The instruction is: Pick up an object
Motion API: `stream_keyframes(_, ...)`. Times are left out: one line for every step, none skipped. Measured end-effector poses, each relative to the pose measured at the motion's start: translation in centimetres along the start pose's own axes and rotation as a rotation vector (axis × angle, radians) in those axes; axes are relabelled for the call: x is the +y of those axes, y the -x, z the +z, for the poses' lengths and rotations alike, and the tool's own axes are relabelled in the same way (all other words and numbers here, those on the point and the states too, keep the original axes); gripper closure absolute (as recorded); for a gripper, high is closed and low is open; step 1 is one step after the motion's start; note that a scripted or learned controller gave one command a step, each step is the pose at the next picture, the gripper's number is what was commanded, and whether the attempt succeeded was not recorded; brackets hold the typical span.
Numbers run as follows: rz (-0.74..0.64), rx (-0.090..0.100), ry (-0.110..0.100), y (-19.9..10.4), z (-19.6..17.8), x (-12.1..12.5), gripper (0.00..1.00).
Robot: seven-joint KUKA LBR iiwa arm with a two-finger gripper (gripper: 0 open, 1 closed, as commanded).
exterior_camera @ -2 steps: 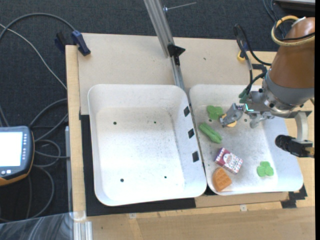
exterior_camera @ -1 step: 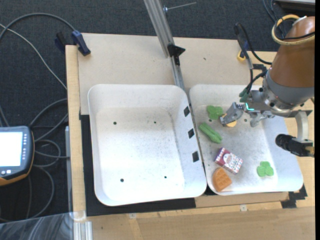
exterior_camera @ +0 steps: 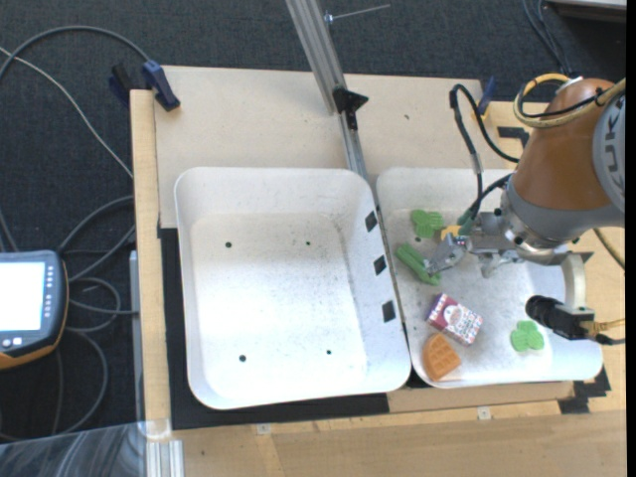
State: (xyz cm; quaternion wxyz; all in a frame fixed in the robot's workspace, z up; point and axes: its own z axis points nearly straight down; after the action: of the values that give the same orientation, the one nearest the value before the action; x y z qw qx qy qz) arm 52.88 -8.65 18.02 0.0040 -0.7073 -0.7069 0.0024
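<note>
A pale wooden tabletop (exterior_camera: 248, 117) carried two shallow white bins side by side, the left bin (exterior_camera: 278, 286) speckled with fine dark dots and the right bin (exterior_camera: 497, 192) holding the loose items. The arm (exterior_camera: 566, 157), grey with an orange section, reached in from three o'clock, and its jaws (exterior_camera: 449, 251) hung low over the right bin, towards the bin's ten o'clock part. Whether the jaws were released or clenched could not be told, since the metal tips blurred against the white floor.

Just at eight o'clock of the tips lay a long green piece (exterior_camera: 417, 264), close to them or touching; which could not be made out. A green clover-shaped toy (exterior_camera: 428, 224) sat at eleven o'clock of the jaws. At six o'clock of them lay a small pink and white box (exterior_camera: 455, 319), with an orange waffle-like piece (exterior_camera: 442, 356) just below it near the bin's front rim. A second green clover toy (exterior_camera: 528, 337) rested at four o'clock, near a black part of the arm's rig.

An aluminium pole (exterior_camera: 318, 43) slanted up from between the bins towards twelve o'clock. A blue clamp (exterior_camera: 159, 82) gripped the tabletop's far left corner. Dark carpet (exterior_camera: 70, 167) surrounded the tabletop, crossed by grey cables (exterior_camera: 30, 58), and a handheld pendant with a lit screen (exterior_camera: 28, 301) lay at nine o'clock
</note>
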Motion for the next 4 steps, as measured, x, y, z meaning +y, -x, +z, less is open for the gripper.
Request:
stream_keyframes(0.000, 0.000, 0.001, 0.0, 4.3, -0.2, 0.00)
stream_keyframes(0.000, 0.000, 0.001, -0.1, 9.1, -0.3, 0.00)
stream_keyframes(0.000, 0.000, 0.009, -0.1, 7.7, -0.1, 1.00)
stream_keyframes(-0.003, -0.003, 0.016, -0.2, 1.4, 0.5, 1.00)
